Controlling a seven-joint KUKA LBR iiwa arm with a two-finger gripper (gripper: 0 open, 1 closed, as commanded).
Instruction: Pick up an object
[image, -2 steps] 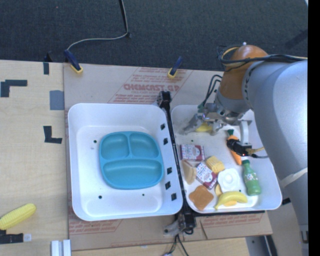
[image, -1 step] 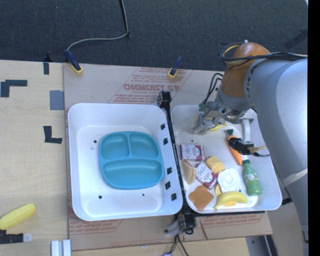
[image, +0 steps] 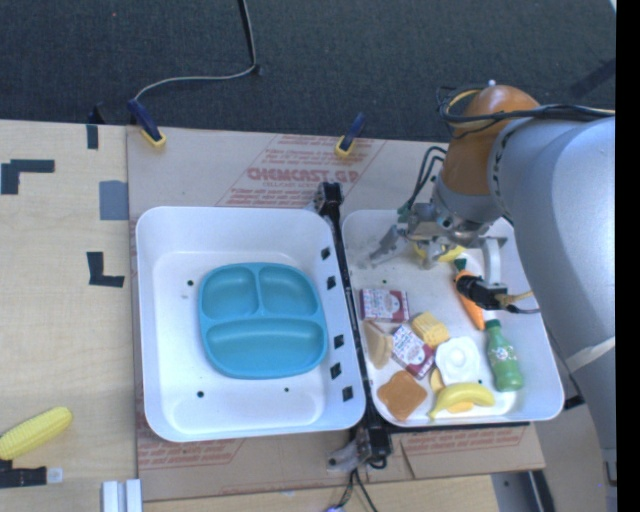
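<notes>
My gripper (image: 405, 243) hangs over the back left part of the right bin (image: 545, 400), below the orange wrist band (image: 490, 105). Toy food lies in that bin in front of it. There is a red and white packet (image: 383, 303), a yellow corn piece (image: 430, 327), a second packet (image: 408, 345) and a bread slice (image: 378, 345). Nearer the front lie a toast (image: 402, 395), a banana (image: 462, 397) and a white egg (image: 458, 357). A green bottle (image: 503, 355) and an orange carrot (image: 470, 302) lie at the right. The arm hides the bin's back right corner.
The left bin (image: 160, 400) holds a blue divided plate (image: 265, 318). A yellow corn cob (image: 35, 430) lies on the bench at the front left. Black clips (image: 330, 198) join the bins along the middle wall. Yellow clamps (image: 148, 128) hold the cardboard at the back.
</notes>
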